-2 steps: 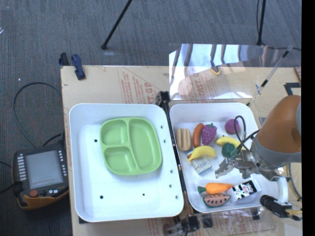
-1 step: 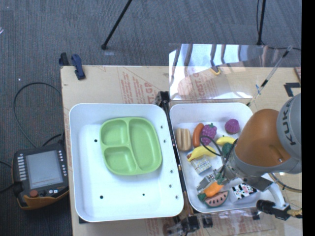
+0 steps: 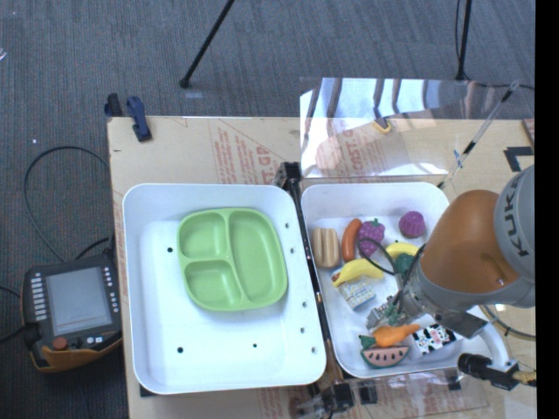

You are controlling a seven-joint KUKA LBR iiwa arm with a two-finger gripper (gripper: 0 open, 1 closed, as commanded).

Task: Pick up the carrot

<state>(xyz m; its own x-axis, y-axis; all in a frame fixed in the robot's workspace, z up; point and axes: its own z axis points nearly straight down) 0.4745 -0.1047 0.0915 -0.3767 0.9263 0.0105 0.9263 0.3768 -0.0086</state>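
We see the carrot (image 3: 397, 332) lying in the right bin (image 3: 342, 356), above the watermelon slice (image 3: 384, 355) (beside the cow toy (image 3: 430, 339)). The gripper (image 3: 389, 308) hovers at it; we cannot tell its finger state. Lift remains undone.

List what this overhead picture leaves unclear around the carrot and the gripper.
- Gripper: its fingers are mostly under the arm's orange band, so their state is unreadable.
- Carrot: whether the gripper touches it is too small to tell.
- Right bin: its far right side is covered by the arm.
- Watermelon slice: detail blurred.
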